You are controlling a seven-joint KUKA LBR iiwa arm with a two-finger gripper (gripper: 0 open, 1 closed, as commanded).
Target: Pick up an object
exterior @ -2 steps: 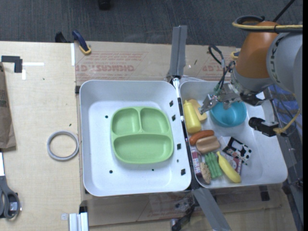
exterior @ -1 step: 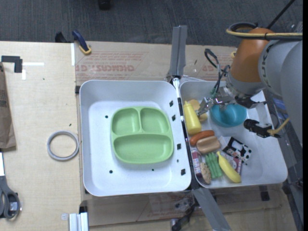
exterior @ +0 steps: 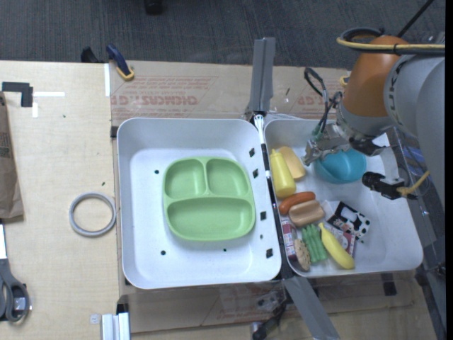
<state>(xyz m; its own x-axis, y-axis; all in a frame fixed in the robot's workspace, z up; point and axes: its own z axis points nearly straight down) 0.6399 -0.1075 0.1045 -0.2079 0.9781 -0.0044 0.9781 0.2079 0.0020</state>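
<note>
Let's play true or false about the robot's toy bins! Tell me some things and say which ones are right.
1. The green plate sits in the left bin. True.
2. The banana lies on the green plate. False: it is in the right bin.
3. The claw is over the right bin, beside the blue bowl. True.
4. The grey ring is inside a bin. False: it lies on the bench, left of both bins.

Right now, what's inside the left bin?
The left bin holds one thing: a green divided plate with three compartments, lying flat near the middle. Small dark spots dot the bin floor around it. Whatever lies under the plate is covered.
</note>
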